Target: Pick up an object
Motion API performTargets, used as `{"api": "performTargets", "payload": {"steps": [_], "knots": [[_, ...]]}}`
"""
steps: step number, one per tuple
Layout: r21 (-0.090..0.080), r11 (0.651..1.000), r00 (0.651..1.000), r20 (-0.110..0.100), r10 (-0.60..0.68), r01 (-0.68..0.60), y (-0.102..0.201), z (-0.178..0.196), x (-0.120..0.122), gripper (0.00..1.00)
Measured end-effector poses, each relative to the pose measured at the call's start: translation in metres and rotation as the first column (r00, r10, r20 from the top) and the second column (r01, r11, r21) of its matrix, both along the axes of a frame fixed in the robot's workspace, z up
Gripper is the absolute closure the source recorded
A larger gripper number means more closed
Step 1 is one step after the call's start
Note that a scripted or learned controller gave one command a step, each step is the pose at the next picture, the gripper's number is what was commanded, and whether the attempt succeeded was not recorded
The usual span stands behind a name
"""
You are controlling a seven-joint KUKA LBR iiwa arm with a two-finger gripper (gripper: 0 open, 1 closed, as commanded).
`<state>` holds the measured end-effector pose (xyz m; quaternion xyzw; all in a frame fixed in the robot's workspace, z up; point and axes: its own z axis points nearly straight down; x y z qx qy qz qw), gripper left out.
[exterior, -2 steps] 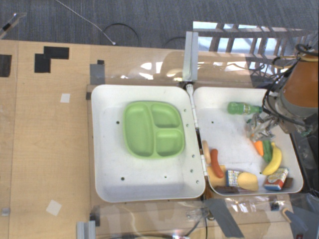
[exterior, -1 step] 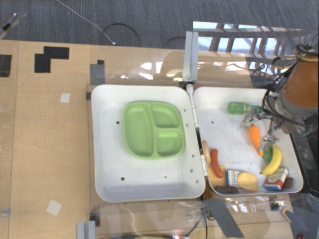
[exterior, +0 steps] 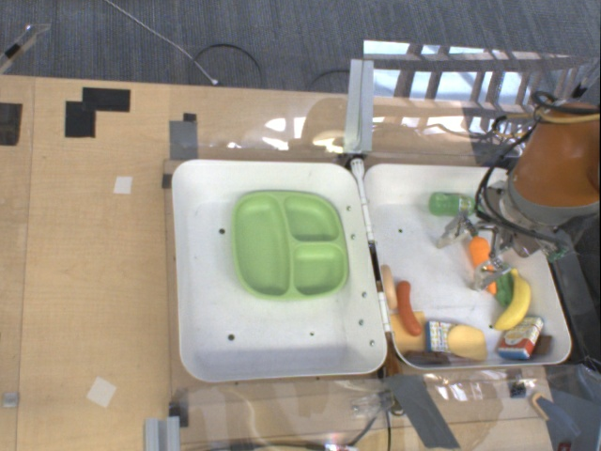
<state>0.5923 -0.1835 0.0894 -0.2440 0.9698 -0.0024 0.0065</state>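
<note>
The right bin (exterior: 413, 242) holds several small toy foods. My gripper (exterior: 476, 251) hangs over its right half, under the orange wrist band. Its metal fingers (exterior: 451, 232) stand spread, open, on either side of a small orange item (exterior: 480, 249) that lies on the bin floor. A green cylinder (exterior: 449, 203) lies just up and left of the gripper. A yellow banana (exterior: 514, 303) sits just below it, at the right wall.
Along the right bin's front edge lie a red sausage (exterior: 405, 299), a blue and yellow box (exterior: 439, 334), a pale yellow lump (exterior: 467, 341) and a red and white carton (exterior: 521, 338). The left bin (exterior: 202, 327) holds a green divided plate (exterior: 289, 244). A metal rack (exterior: 470, 73) stands behind.
</note>
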Motion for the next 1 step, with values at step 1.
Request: {"api": "performTargets", "payload": {"steps": [1], "knots": [[0.0, 1.0, 1.0, 0.018, 0.0, 0.0, 0.0014, 0.0161, 0.0054, 1.0]]}}
